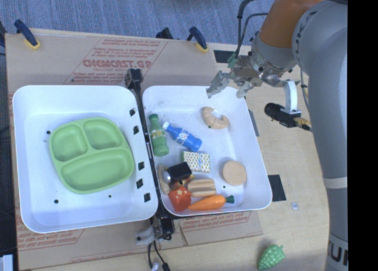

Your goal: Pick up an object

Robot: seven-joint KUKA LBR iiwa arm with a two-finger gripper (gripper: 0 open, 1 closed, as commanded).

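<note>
The arm (313,33) reaches in from three o'clock; its tool (227,87) hangs released over the right bin's (260,172) far rim, the croissant (215,118) at its six o'clock, untouched.

One fixed camera above the bench, looking down aslant, both bins (23,146) in frame

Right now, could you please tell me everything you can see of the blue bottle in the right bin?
The blue bottle is a small toy that looks plastic, with a white cap and a pale label patch. It lies on its side, cap toward the upper left, on the right bin's floor. The green bottle lies just beside its cap.
</note>
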